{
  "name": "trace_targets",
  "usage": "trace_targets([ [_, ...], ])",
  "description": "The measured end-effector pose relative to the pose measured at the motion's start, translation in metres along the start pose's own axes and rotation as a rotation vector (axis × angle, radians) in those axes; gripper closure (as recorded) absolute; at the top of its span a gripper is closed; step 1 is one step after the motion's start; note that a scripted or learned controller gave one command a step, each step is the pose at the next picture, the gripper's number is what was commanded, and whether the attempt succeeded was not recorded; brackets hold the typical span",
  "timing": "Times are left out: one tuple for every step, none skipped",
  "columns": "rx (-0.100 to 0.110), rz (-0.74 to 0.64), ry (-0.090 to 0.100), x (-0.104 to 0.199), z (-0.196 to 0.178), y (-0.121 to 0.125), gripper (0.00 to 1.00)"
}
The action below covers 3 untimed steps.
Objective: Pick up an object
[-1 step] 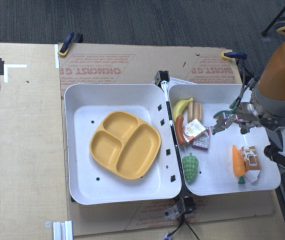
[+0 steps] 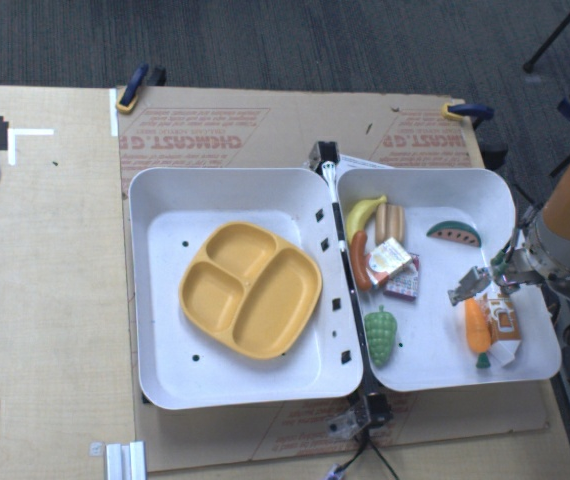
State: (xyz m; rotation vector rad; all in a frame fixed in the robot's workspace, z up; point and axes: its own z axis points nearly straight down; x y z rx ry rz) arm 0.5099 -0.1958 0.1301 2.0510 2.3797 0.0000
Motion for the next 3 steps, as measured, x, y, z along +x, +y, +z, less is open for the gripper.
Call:
trace_targets([
  [-0.033,-0.166,-0.028,-0.007,0.026,-0.015,0.00],
  [-0.044,-0.161,-0.041,-0.011,0.013,-0.012,1.00],
  [-0.002,0.205,-0.002,0.063,-0.119,0.017,1.00],
])
